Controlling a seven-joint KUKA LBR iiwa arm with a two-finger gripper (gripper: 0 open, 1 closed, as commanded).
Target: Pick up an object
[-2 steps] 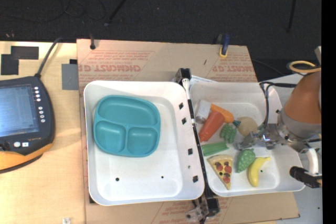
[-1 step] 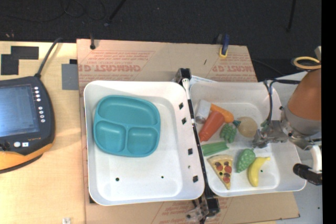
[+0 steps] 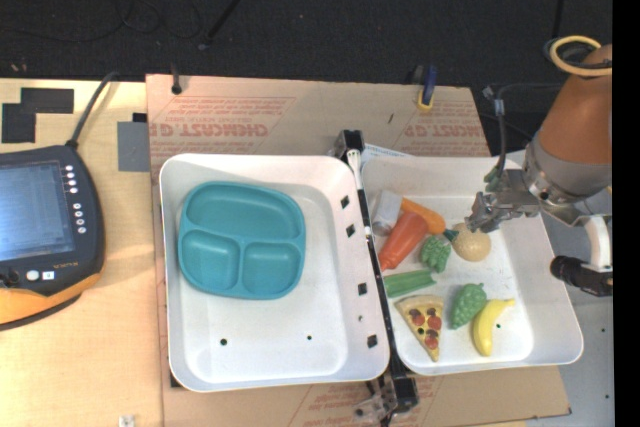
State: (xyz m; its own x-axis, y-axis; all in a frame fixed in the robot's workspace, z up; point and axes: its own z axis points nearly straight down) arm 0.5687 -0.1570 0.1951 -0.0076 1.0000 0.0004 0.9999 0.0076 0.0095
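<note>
Grey gripper [image 3: 484, 215] is hovering over the right bin [image 3: 560, 340], just beside a pale round fruit [image 3: 472, 245]; its grasp state cannot be told.

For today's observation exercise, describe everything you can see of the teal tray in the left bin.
The teal tray is a rounded rectangle that looks like smooth plastic, moulded into three compartments: one long section at the far side and two smaller ones nearer the camera. It lies flat, right way up, in the upper left part of the left bin, resting on the bin's floor. Nothing lies in it or touches it otherwise.
</note>
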